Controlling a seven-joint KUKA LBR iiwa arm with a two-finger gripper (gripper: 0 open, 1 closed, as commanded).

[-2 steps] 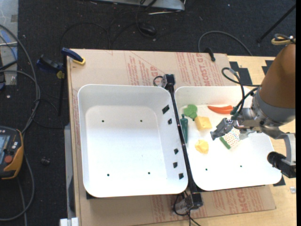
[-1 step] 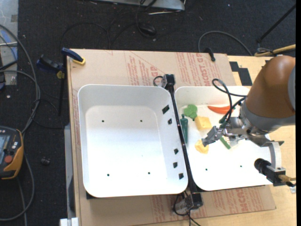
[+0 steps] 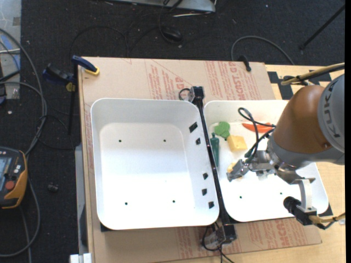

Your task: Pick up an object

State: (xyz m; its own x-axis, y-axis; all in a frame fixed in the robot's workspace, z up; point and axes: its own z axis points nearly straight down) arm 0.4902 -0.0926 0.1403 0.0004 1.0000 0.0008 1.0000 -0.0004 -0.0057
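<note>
The left bin (image 3: pixel 148 163) sits on the worktop (image 3: pixel 164 78) beside the right bin (image 3: pixel 258 207). In the right bin lie a dark green tool-like piece (image 3: pixel 214 149) by the divider, a green object (image 3: pixel 221 129), a yellow block (image 3: pixel 237 142) and an orange object (image 3: pixel 256 127). The tool (image 3: pixel 237 170) hangs low just below the yellow block; whether it is spread or pinching I cannot tell. The arm (image 3: pixel 310 127) covers the bin's right side.

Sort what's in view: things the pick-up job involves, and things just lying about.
Job:
gripper
right bin
yellow block
green piece
orange piece
dark green tool

Lying about:
left bin
blue and yellow clamp
cables
</note>
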